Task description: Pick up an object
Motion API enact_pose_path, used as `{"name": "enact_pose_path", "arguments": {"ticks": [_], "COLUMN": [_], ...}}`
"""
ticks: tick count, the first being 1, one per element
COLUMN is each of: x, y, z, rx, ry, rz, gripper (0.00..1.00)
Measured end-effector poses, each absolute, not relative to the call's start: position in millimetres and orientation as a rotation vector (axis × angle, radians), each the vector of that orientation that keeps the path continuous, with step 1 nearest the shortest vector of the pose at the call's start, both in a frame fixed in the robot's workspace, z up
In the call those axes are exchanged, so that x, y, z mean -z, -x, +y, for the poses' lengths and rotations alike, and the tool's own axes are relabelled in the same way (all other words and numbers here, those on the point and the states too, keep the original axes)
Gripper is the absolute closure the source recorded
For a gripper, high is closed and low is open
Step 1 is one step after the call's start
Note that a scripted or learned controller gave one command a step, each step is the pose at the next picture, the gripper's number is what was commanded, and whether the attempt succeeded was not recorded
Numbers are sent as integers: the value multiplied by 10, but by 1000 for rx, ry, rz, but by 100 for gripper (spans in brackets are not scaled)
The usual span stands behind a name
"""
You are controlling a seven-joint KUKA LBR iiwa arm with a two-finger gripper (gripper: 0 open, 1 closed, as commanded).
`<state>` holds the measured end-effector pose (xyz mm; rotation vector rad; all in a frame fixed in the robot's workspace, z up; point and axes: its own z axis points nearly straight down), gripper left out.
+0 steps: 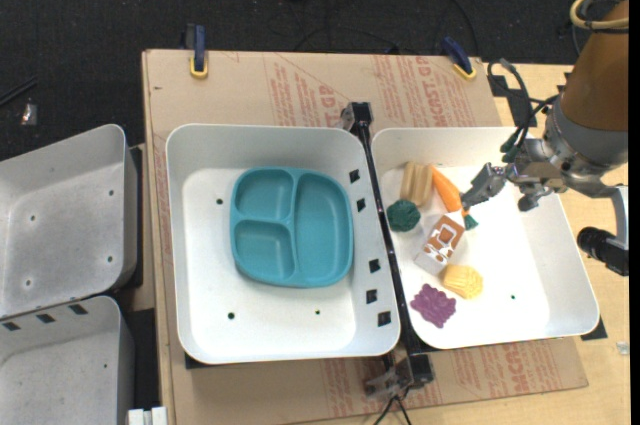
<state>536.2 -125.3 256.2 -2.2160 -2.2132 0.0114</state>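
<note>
2 white bins are seen side by side. In the right bin point(560, 313), nearest first, purple grapes point(433, 304), a yellow item point(463, 281) and a small carton point(441, 242) are found, then a green ball point(404, 214), a carrot point(447, 191) and a beige piece point(416, 181). The gripper point(482, 186) is poised just beside the carrot; its fingers appear spread, nothing between them. A teal divided plate point(292, 226) is held in the left bin point(200, 313).

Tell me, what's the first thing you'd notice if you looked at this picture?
Probably the big teal divided plate, lying alone in the left white bin. Next, the heap of colorful toy food in the right bin: an orange carrot, a yellow corn piece and purple grapes, with the robot's gripper poised right beside the carrot.
</note>
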Motion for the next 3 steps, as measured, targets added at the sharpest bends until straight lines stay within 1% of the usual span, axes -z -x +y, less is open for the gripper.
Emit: {"name": "enact_pose_path", "arguments": {"ticks": [1, 2, 3], "x": [-2622, -2189, -1717], "y": [-5384, -5366, -5405], "z": [-1250, -1258, -1182], "rx": [-1, -5, -4], "ry": [2220, 2220, 2219], "rz": [-2222, -2218, -2219], "gripper": [0, 0, 0]}}
